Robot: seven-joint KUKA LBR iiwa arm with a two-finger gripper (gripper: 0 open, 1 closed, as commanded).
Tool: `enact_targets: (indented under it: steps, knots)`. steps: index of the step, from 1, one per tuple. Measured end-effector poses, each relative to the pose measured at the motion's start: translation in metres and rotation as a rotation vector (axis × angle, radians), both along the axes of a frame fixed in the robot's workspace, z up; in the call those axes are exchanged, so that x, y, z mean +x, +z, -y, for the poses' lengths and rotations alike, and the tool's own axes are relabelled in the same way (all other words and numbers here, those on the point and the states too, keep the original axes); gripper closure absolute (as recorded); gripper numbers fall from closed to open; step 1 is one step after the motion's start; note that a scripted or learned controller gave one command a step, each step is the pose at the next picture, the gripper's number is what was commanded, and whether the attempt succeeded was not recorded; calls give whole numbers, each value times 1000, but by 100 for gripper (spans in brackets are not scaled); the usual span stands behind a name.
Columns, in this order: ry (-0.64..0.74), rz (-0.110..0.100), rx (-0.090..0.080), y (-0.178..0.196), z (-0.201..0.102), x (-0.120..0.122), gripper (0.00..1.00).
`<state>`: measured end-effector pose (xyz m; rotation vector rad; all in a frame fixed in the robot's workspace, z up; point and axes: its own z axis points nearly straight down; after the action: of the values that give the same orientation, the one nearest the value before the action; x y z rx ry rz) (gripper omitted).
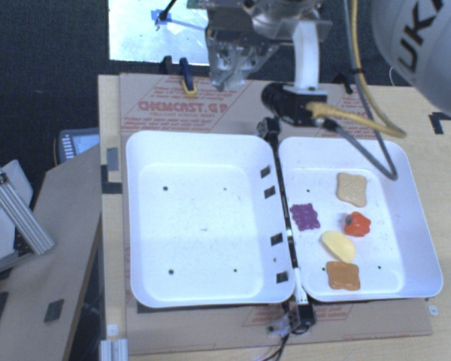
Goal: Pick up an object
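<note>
My gripper [227, 75] hangs high above the back edge of the left bin [146, 224], over the cardboard sheet, with nothing visible between its fingers. In the right bin [417, 224] lie several small items: a tan bread-shaped piece [352, 189], a purple piece [305, 216], a red and orange piece [356, 223], a yellow lemon-shaped piece [337, 245] and an orange-brown piece [343, 275]. All of them sit far to the right of and below the gripper in the camera view.
A cardboard sheet [177, 107] lies behind the bins with a yellow and blue clamp [186, 77] on it. A black fitting with a yellow cable [346, 117] and a grey hose crosses the right bin's back edge. Black clips line the divider between the bins.
</note>
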<state>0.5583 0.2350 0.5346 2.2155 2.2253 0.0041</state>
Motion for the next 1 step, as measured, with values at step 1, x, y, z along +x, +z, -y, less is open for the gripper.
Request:
enact_targets:
  steps: [1]
  knots:
    - [-4,-3,0,0,33,-32,100]
